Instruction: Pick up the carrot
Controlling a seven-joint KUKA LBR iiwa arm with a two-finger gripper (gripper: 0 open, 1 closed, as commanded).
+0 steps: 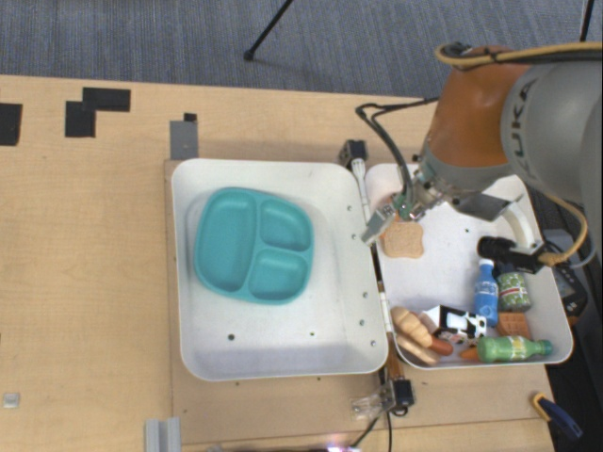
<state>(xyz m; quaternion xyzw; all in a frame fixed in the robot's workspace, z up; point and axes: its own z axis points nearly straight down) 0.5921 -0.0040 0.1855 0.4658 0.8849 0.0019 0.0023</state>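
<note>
The carrot [443, 347] is a small orange piece in the clutter at the near end of the right bin [443, 271], between a tan pastry [415, 332] and a green bottle [509, 349]. My gripper [394, 219] hangs over the far left part of that bin, near the rim shared with the left bin. It is open with nothing between its fingers. Just below it lies a slice of bread [403, 242]. The carrot is well toward the near side from the gripper.
A teal divided plate [252, 244] lies in the left bin [283, 347]. Around the carrot are a black-and-white cow toy [460, 323], a blue bottle [485, 293], a green-lidded jar [513, 290] and a brown block [513, 324].
</note>
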